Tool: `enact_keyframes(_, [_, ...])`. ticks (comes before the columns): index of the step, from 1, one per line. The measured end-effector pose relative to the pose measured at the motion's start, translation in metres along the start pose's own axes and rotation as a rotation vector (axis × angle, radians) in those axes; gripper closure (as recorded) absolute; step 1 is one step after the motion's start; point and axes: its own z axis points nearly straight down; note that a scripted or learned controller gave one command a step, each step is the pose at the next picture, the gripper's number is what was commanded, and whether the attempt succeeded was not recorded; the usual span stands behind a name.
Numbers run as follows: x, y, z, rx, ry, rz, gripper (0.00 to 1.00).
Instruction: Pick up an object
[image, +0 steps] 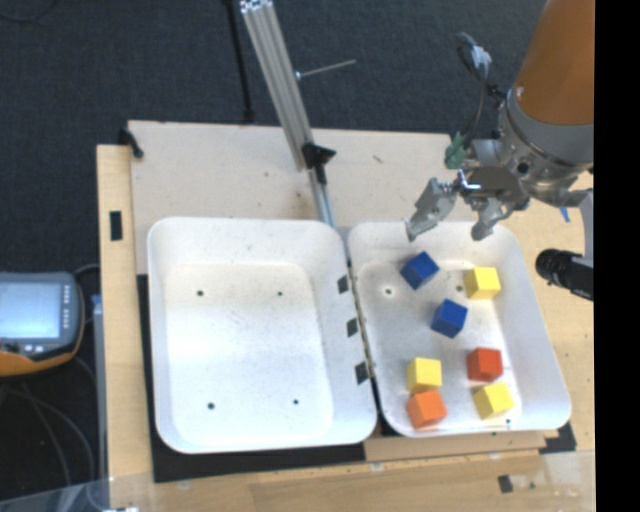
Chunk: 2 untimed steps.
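The gripper (452, 226) hangs with metal fingers spread, nothing between them — a smooth blue cube (420, 269) sits just below it, a yellow cube (482, 282) to its lower right, both in the right bin (535, 330).

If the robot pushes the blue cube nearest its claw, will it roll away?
Probably not. The small blue cube has flat faces and sharp corners, so it should slide or tip over once rather than roll. It looks solid, so likely stiff. The open gripper hangs just above it.
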Motion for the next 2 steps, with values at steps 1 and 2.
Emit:
enact_keyframes(1, [-0.012, -0.048, -0.119, -0.023, 0.001, 0.001, 0.0])
enact_keyframes(2, [0.021, -0.033, 0.008, -0.001, 0.0, 0.0, 0.0])
